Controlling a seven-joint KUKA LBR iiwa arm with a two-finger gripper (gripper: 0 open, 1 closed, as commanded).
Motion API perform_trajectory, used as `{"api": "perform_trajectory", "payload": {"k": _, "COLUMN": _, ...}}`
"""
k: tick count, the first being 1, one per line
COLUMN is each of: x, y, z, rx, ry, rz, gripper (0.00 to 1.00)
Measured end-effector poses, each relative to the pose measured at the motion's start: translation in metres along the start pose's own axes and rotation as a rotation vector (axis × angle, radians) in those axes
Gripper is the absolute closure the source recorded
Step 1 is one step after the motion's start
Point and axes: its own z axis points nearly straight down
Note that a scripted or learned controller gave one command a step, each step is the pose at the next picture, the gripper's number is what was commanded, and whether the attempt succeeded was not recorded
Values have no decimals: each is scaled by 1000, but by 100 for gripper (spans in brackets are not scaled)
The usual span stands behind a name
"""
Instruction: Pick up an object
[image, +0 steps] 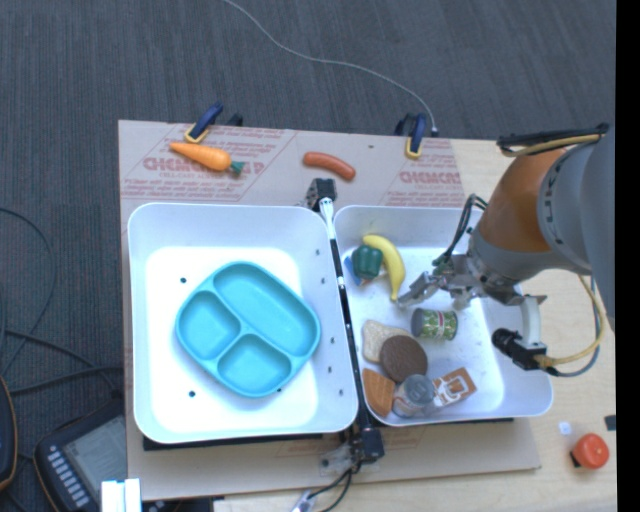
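Two shallow white bins are seen side by side on the counter (250, 465). Nearest the camera, in the right bin (520, 395), a silvery can (416, 390), a small orange-and-white carton (455, 386), an orange-brown piece (377, 392), a dark brown disc (403, 356) and a tan slice (376, 338) beneath it are crowded together at the front. Just behind them a small green jar (435, 324) lies on its side. The claw (418, 289) is held just above and left of that jar, its fingers spread apart with nothing seen between them. Farther back, a banana (389, 262) is curved beside a green pepper (366, 262).

In the left bin (150, 400), a blue divided plate (248, 328) is set slightly askew; its three compartments show only blue.

Beyond the bins, a carrot (202, 156) and a sausage (329, 165) are laid on the cardboard sheet (270, 185), well apart from each other.
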Motion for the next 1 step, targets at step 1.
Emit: {"api": "perform_trajectory", "payload": {"k": 1, "x": -1, "y": 2, "z": -11, "rx": -6, "ry": -2, "rz": 1, "gripper": 100}}
